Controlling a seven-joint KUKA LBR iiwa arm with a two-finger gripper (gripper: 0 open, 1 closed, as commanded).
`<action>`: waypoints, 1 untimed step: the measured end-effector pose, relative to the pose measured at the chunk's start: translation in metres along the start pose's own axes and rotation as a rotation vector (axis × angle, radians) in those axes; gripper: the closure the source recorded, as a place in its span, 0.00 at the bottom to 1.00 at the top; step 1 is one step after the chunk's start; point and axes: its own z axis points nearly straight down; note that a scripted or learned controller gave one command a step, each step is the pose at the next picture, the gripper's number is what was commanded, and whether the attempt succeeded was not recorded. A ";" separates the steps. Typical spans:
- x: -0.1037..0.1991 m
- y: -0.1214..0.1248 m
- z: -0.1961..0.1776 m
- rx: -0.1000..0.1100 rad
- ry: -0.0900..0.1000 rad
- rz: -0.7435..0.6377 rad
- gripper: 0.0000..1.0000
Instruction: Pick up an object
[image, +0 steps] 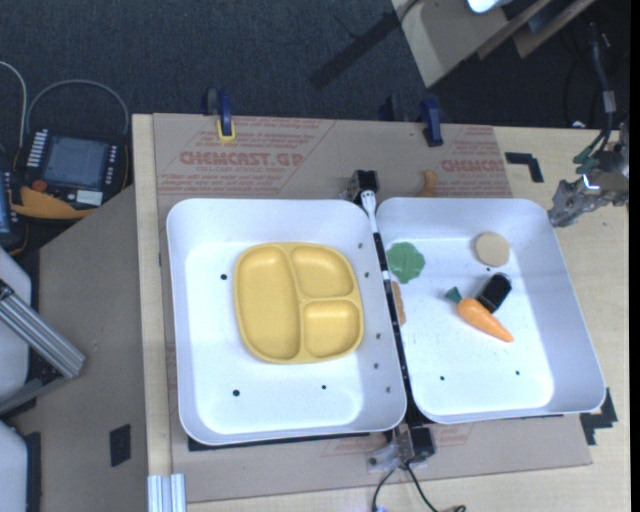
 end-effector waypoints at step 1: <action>0.064 -0.006 0.006 0.010 0.007 -0.005 1.00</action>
